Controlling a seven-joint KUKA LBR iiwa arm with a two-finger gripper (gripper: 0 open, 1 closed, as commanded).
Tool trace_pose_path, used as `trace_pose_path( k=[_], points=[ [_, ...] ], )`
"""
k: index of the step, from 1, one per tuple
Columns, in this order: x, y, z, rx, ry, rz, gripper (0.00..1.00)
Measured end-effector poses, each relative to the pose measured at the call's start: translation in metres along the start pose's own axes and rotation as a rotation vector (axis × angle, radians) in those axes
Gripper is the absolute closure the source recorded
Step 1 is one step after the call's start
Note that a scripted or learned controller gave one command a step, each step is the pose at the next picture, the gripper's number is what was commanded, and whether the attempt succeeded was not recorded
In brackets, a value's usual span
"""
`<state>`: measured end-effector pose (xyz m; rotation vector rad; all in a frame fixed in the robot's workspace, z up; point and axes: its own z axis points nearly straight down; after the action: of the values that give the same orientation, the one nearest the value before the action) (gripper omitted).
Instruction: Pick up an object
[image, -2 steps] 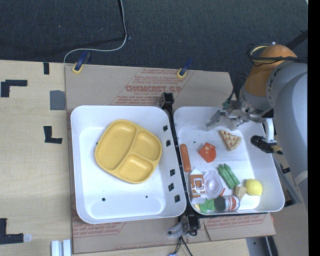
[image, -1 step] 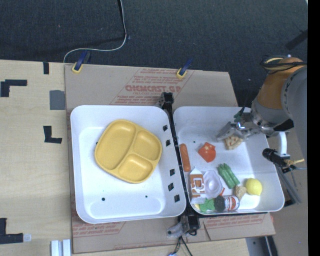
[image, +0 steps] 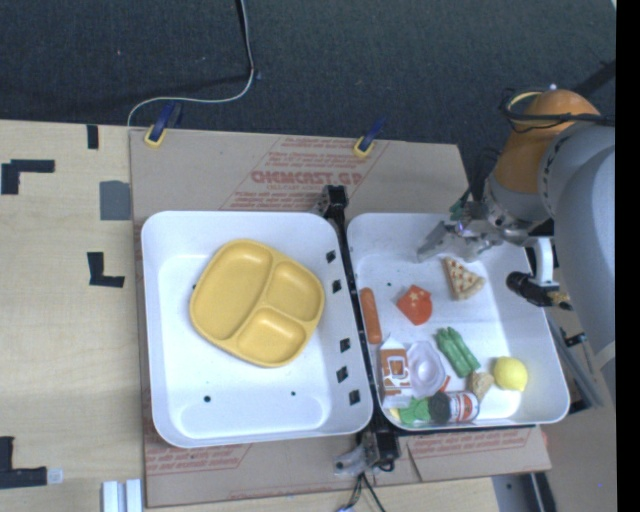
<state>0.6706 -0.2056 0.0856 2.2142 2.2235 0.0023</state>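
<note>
My gripper (image: 452, 245) hangs over the back of the right bin (image: 390, 235), its fingers spread open with nothing between them. Just in front of it lies a tan pizza-slice toy (image: 463, 278). A red strawberry-like piece (image: 415, 304) sits to the left of that, and an orange sausage (image: 371, 315) lies near the bin's left wall. Further forward are a green pickle (image: 458, 351), a yellow lemon (image: 510, 374), a clear cup on an orange-and-white carton (image: 408, 369) and a small bottle (image: 450, 408).
The left bin (image: 170, 400) holds a yellow divided plate (image: 257, 301). A black divider with clips (image: 345, 300) runs between the bins. The grey arm with its orange band (image: 530, 150) fills the right side above the bin.
</note>
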Motion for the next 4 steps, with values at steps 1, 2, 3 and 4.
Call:
trace_pose_path(
  k=[1,2,3,4],
  points=[
    [-0.019,-0.043,-0.001,0.001,-0.001,0.005,0.00],
    [-0.002,-0.003,-0.001,0.000,0.000,0.000,0.00],
    [-0.019,-0.042,-0.001,0.000,-0.001,0.004,0.00],
    [-0.004,-0.004,0.000,0.000,0.000,0.000,0.00]
  ],
)
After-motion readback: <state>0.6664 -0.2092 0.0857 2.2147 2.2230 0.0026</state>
